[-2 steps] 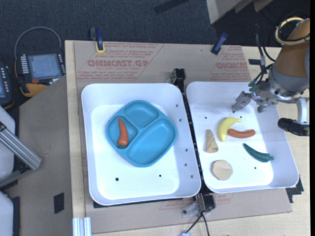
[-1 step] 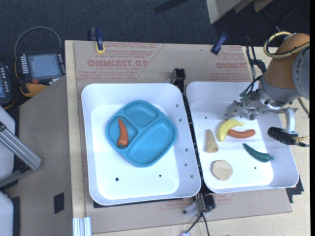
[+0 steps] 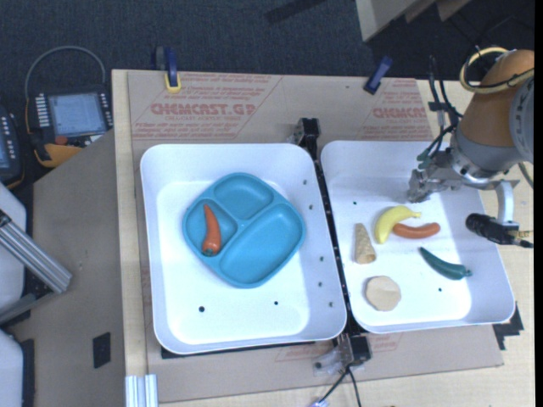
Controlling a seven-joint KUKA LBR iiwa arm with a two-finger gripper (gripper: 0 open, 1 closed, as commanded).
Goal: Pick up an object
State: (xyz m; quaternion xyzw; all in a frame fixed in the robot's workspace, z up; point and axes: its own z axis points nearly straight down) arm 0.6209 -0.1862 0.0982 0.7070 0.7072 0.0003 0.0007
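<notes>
So far nothing is lifted, as far as you can judge: the claw (image 3: 422, 185) hangs low over the right bin (image 3: 488, 299), near its upper part, and no object shows inside it. Whether it is released or clenched, you cannot tell from this slanted look down. The candidates all lie on the bin floor. Closest is the yellow banana (image 3: 393, 220), just below and a little left of the claw, touching or nearly touching the red pepper (image 3: 417, 231) that lies directly beneath the claw's position. Further down and to the right sits the dark green pepper (image 3: 444, 264); down and to the left lies the tan wedge (image 3: 364, 244), and beyond it the round beige piece (image 3: 383, 292). Well away to the left, in the left bin (image 3: 170, 312), a blue divided plate (image 3: 259, 253) carries an orange carrot (image 3: 210, 230). What remains for you is the whole pick: descend, close on one item, raise it.
</notes>
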